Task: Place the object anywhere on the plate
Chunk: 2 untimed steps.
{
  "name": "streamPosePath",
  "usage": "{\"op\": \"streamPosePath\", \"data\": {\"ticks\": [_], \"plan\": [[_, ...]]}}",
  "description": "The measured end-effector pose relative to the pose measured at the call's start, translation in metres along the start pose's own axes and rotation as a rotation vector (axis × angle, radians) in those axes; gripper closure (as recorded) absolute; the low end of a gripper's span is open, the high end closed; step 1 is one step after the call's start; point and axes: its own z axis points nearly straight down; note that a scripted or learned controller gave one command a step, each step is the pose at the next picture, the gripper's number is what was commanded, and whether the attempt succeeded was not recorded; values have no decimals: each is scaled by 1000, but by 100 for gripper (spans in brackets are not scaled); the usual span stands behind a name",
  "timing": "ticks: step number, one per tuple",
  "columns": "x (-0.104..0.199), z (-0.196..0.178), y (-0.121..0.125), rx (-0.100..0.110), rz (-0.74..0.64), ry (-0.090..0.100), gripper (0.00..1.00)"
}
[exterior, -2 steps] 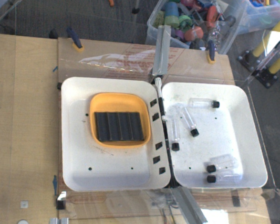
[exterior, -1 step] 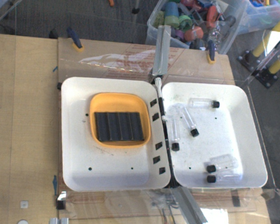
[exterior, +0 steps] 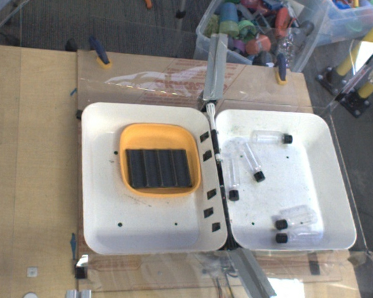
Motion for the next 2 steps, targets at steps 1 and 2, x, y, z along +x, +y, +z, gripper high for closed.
{"op": "streamPosePath", "data": {"ticks": [1, 2], "plan": [[6, 0, -2, 0, -166, -1, 100], [8, -1, -5, -1, -468, -1, 100]]}}
